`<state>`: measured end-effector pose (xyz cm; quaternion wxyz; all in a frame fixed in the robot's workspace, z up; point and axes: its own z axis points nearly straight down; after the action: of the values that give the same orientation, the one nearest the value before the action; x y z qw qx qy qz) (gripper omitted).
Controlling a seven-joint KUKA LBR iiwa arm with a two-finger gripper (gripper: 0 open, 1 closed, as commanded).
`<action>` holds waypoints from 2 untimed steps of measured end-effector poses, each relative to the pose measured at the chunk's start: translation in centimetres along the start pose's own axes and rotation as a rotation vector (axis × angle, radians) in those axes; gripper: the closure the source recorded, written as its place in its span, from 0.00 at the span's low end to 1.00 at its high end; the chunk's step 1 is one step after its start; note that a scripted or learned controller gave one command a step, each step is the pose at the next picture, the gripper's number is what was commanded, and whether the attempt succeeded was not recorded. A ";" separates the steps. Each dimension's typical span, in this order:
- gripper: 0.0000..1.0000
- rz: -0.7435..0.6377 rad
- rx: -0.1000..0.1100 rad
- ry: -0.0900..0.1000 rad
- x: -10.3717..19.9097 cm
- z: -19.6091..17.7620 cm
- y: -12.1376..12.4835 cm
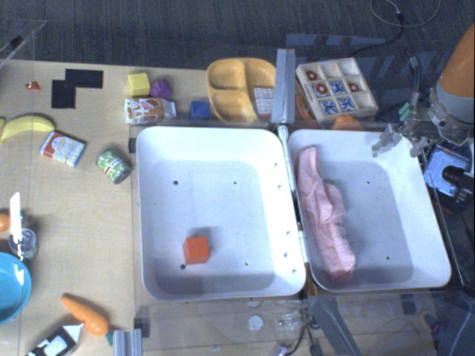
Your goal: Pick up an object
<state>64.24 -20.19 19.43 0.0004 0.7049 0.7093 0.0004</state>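
Observation:
A small orange-red cube (197, 250) lies in the left bin (156, 199), near its front left. In the right bin (415, 221), a crumpled pink cloth (323, 215) stretches along the left wall from back to front. My gripper (389, 138) hangs over the far right corner of the right bin, below the grey arm with its orange band (460, 69). It is well to the right of the cloth and far from the cube. Nothing shows in its grasp.
On the bench to the left lie a banana (26, 127), a small carton (62, 149), a green can (113, 165), a blue bowl (11, 288) and a carrot (85, 314). Behind the bins sit a yellow divided dish (237, 87), blocks and a tic-tac-toe board (336, 87).

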 end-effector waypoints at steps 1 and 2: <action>0.00 -0.182 -0.002 0.000 6.0 8.5 -2.0; 0.00 -0.295 -0.013 -0.003 11.1 10.5 -2.6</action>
<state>61.55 -9.10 8.93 0.0060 0.5930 0.8052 0.0038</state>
